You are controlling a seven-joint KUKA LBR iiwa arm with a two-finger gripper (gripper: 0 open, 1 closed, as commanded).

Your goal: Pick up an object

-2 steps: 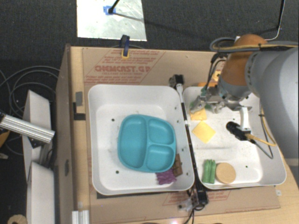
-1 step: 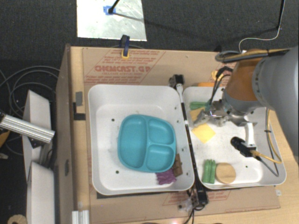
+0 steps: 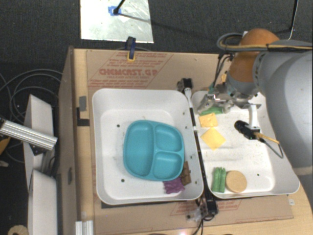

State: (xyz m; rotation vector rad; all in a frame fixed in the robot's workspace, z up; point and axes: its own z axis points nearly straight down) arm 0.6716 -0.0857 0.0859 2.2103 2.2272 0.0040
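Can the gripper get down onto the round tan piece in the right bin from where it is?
Probably yes: the round tan piece lies flat and uncovered near the front, only the green piece beside it. The gripper hovers at the bin's far end.

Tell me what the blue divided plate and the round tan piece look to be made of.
The blue divided plate looks like moulded plastic: even colour, soft sheen, rounded compartment walls. The round tan piece has a flat matt face with a grainy look, like a toy biscuit, perhaps wood or plastic; the picture leaves that open.
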